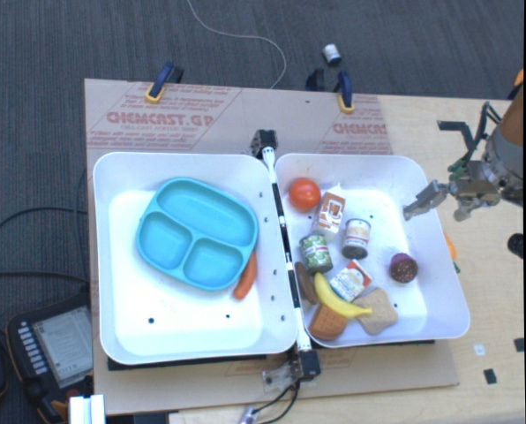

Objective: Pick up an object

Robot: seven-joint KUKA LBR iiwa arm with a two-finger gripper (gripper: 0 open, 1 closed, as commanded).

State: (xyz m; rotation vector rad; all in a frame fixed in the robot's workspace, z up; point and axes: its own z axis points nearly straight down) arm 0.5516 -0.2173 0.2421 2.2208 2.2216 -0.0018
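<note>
- Claw (pixel 441 200) poised at the right bin's (pixel 439 312) right rim, reaching in from the right; fingers spread apart, nothing between them.
- Nearest to the claw inside that bin: a dark red plum (pixel 403 267), apart from everything else.
- Further left — a tomato (pixel 304 193) at the top, a small carton (pixel 332 211) just beside it, a jar (pixel 356 237) and a green can (pixel 316 252) below.
- Heaped at the near end: banana (pixel 336 299), white packet (pixel 350 282), slice of bread (pixel 377 312), an orange-brown item (pixel 326 324) under the banana.
- Left bin (pixel 122 325): blue divided plate (pixel 197 232), with a carrot (pixel 245 277) touching its lower right edge.
- Both bins side by side on a cardboard sheet (pixel 166 117) clamped to the surface (pixel 497 343).
</note>
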